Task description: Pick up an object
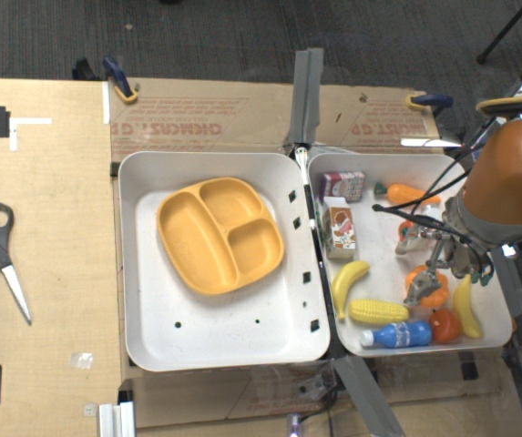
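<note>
Two white bins sit side by side on the bench. The left bin (138, 271) has plenty of open floor, since it bears just a yellow divided plate (220, 233) lying toward its far side, with bare white along the near wall and both side walls. The right bin (383, 165) is crowded: a small carton (343, 186) and a taller box (339, 228) stand near its left wall, a carrot (404, 192) lies by the far wall, and a banana (347, 285), a corn cob (378, 312) and a blue bottle (397, 336) line the near left part, the bottle close to the near rim. A tomato (444, 326) and a second banana (465, 306) crowd the near right corner. The most open floor there is the middle strip between the box and the arm. The gripper (427, 276) hangs low over the right half, right above an orange toy (424, 289); whether its fingers are apart or closed on the toy cannot be told from this slant.
</note>
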`<state>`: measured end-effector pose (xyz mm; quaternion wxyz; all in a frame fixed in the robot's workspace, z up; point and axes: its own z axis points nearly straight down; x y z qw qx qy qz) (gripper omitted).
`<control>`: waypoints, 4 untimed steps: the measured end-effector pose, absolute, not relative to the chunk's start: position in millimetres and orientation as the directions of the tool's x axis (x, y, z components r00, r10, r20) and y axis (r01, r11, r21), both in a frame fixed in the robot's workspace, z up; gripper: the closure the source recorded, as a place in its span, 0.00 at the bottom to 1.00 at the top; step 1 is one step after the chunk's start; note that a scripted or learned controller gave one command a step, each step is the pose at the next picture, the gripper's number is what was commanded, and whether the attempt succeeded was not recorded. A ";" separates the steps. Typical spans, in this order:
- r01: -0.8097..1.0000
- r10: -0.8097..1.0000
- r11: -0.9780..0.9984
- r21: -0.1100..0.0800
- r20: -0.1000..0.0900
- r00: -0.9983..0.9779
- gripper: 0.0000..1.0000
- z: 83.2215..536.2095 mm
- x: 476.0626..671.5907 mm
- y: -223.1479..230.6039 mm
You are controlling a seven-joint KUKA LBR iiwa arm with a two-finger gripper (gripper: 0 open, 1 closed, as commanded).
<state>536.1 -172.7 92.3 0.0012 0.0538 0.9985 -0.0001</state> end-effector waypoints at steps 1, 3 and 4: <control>0.105 0.105 0.995 -0.002 -0.007 -0.994 1.00 102.3 537.8 -172.7; -0.234 -0.234 0.972 -0.004 -0.014 -0.972 0.00 94.0 482.1 -119.4; -0.102 -0.102 0.995 0.000 -0.004 -0.995 0.00 92.6 575.9 -92.1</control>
